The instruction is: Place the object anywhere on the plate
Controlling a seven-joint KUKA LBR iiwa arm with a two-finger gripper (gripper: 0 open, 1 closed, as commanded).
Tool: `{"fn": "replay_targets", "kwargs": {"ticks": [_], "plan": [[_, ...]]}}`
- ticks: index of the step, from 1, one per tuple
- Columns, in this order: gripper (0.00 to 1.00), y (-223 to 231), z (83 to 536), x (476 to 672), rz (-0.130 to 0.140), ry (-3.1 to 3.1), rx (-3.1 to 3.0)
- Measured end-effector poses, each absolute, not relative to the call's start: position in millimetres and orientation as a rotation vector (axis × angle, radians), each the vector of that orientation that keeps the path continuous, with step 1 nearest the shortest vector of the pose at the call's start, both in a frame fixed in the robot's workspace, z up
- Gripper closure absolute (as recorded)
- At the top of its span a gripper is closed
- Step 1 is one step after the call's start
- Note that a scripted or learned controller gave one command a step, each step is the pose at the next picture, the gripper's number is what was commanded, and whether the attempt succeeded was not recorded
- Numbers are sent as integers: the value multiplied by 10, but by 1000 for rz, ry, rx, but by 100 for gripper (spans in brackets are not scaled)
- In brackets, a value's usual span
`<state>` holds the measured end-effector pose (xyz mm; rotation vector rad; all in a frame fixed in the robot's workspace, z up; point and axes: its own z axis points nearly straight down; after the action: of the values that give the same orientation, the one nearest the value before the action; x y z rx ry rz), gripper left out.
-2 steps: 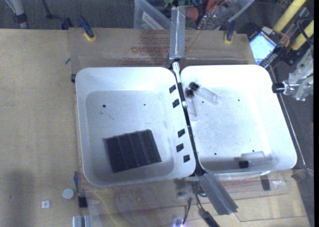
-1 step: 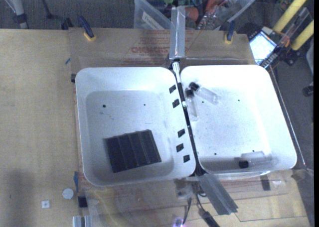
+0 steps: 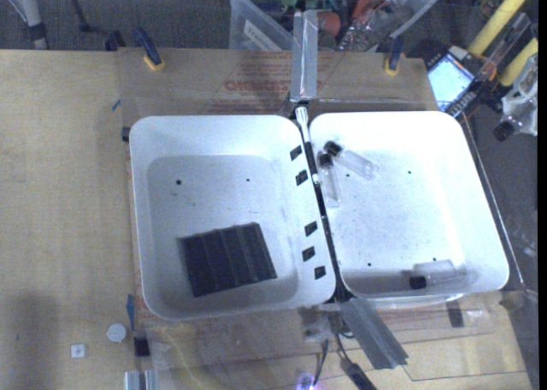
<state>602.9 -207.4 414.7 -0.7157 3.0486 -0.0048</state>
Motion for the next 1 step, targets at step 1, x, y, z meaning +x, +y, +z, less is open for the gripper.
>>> {"fn": "replay_targets", "kwargs": {"ticks": [1], "plan": [[100,-1571,4372,6508,-2,3122,-229]]}}
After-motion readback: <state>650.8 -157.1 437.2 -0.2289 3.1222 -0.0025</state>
